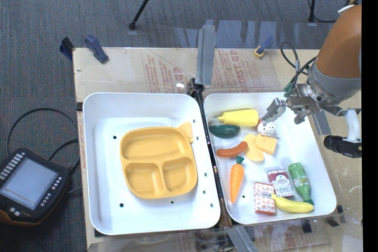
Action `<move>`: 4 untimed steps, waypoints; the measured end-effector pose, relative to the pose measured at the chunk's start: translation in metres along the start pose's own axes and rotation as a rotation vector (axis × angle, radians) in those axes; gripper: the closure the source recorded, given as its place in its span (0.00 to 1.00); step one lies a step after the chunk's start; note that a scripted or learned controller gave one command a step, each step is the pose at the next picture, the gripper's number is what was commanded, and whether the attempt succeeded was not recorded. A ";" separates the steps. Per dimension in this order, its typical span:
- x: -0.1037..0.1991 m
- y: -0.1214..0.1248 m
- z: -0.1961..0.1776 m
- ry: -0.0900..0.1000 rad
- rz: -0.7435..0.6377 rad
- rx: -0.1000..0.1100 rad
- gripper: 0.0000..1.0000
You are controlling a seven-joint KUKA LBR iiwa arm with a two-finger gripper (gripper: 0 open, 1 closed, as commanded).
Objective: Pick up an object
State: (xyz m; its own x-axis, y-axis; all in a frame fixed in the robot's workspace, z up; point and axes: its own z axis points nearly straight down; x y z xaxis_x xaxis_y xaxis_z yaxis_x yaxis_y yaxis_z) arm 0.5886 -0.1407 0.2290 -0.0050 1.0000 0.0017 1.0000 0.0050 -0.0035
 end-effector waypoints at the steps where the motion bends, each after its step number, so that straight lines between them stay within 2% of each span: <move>1: 0.008 0.042 -0.021 -0.002 -0.152 -0.003 0.00; 2: -0.028 0.053 0.090 0.001 -0.068 0.011 0.00; 3: -0.034 0.051 0.145 0.001 -0.070 0.006 0.00; 4: -0.034 0.053 0.141 -0.001 -0.070 -0.001 0.00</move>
State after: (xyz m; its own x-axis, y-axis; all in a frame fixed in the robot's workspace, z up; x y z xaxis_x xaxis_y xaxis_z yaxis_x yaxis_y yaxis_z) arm 0.6415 -0.1745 0.0874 -0.0750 0.9972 0.0014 0.9972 0.0751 -0.0026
